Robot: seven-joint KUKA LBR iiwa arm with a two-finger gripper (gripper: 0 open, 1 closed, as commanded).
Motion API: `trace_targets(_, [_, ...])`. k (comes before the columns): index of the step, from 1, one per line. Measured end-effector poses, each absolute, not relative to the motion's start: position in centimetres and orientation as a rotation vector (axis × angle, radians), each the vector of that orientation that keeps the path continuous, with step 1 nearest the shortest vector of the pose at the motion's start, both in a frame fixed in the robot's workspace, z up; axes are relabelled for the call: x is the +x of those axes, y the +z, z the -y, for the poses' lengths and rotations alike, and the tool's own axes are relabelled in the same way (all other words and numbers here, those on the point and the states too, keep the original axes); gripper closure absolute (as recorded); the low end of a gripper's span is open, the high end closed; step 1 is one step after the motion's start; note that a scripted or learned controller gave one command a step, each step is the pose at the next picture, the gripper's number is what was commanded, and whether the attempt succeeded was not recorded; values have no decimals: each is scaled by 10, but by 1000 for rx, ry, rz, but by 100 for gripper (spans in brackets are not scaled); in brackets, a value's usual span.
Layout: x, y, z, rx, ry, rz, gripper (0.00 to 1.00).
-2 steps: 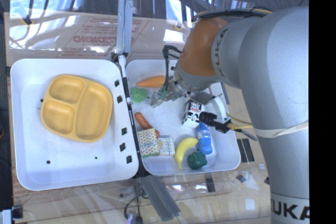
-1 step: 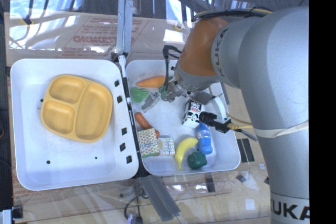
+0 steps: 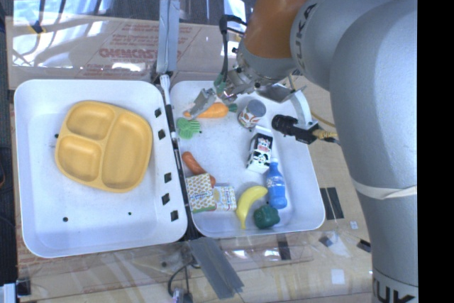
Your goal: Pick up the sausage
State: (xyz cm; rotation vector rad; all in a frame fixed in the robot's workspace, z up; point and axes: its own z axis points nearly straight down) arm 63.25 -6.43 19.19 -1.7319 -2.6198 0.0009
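Sausage (image 3: 192, 162) lies near the left wall of the right bin (image 3: 306, 220), touching a cracker packet (image 3: 201, 194) below it. Banana (image 3: 247, 204), blue bottle (image 3: 276, 187) and milk carton (image 3: 260, 151) lie around. The gripper (image 3: 206, 98) hangs at the far edge, beside a carrot (image 3: 213, 111), well apart from the sausage.

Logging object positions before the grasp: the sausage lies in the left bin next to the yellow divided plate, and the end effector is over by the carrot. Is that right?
Not quite. The camera view shows the sausage in the right bin, near its left wall; the yellow divided plate sits in the left bin. The end effector is by the carrot.
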Motion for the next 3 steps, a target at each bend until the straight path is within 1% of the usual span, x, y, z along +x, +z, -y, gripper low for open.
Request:
trace_targets(1, [605, 114, 126, -1322, 2, 2846, 0])
trace_targets(2, [634, 89, 101, -1588, 12, 2696, 0])
trace_targets(3, [623, 91, 129, -1524, 2, 2743, 0])
